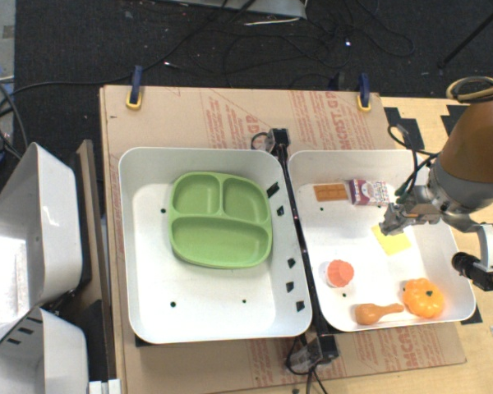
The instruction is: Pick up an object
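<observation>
The right bin (444, 257) holds several objects. A yellow flat piece (393, 242) lies near its middle right, directly under my gripper (393, 221). A maroon and white packet (368, 192) and an orange card (330, 193) lie at the bin's back. A red-orange round disc (340, 273) sits toward the front, with a tan gourd-shaped toy (376, 312) and an orange pumpkin (423, 297) near the front edge. My gripper hangs just above the yellow piece's back end, and nothing shows between its fingers.
The left bin (140, 245) holds a green divided plate (221, 220). A black divider with clips (292, 228) runs between the bins. White containers (33, 236) stand off the bench at the far left. The arm's grey body (472, 171) overhangs the right bin's right side.
</observation>
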